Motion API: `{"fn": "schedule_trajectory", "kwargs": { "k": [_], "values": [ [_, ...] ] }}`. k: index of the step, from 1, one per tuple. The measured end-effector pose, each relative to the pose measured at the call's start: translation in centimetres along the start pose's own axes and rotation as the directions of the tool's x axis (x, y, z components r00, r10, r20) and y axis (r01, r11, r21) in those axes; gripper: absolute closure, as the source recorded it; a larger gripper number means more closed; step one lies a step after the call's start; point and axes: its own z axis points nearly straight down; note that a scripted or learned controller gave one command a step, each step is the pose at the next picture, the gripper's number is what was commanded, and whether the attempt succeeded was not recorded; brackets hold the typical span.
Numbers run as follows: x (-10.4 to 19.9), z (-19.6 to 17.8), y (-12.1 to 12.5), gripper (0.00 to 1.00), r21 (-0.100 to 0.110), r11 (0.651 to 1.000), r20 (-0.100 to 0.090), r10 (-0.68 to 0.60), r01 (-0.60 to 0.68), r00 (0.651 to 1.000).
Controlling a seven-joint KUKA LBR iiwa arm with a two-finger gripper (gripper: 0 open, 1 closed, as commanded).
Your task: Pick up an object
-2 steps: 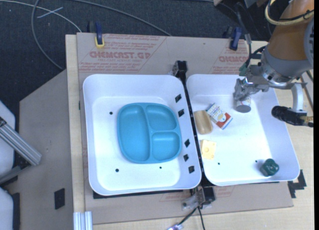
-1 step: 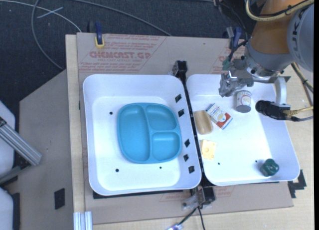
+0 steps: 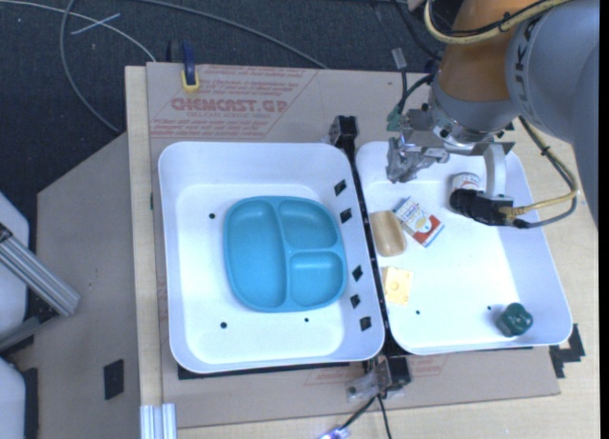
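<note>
Dark carpet surrounds the counter (image 3: 238,94). Right bin (image 3: 476,304) holds a small carton (image 3: 419,220) (light, stiff; best gripped across its narrow sides) just below the pincer (image 3: 409,163), whose state I cannot tell.

A single fixed camera looked down at a slant on the counter (image 3: 238,94), both white bins (image 3: 181,237) in frame, the arm (image 3: 561,56) entering from the right.
</note>
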Motion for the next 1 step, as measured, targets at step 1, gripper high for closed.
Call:
{"fn": "schedule_trajectory", "kwargs": {
  "k": [1],
  "values": [
    [5.39, -1.18, 1.28, 1.0, -0.002, 1.0, -0.001, -0.001, 0.001, 1.0]
  ]
}}
